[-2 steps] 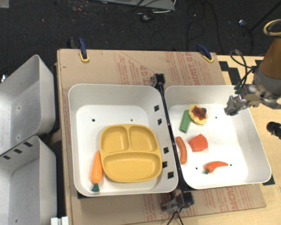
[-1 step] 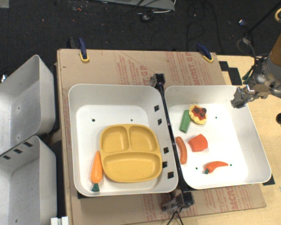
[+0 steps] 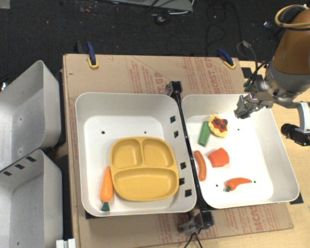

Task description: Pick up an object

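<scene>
Your dark two-finger gripper [image 3: 244,110] hangs over the right white bin [image 3: 279,154], near its far edge; whether it is spread or pressed together, you cannot tell. Just beside it lies the round yellow pizza toy [image 3: 218,125]. The green stick [image 3: 204,133] runs near-to-far; the orange sausage [image 3: 200,165] likewise.

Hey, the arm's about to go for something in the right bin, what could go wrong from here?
1. The pizza slice and green piece lie touching, so a grasp at either may nudge or catch the other.
2. The sausage lies close against the right bin's left wall, leaving little room on that side.
3. The end effector hangs near the bin's far rim and could clip it descending.
</scene>
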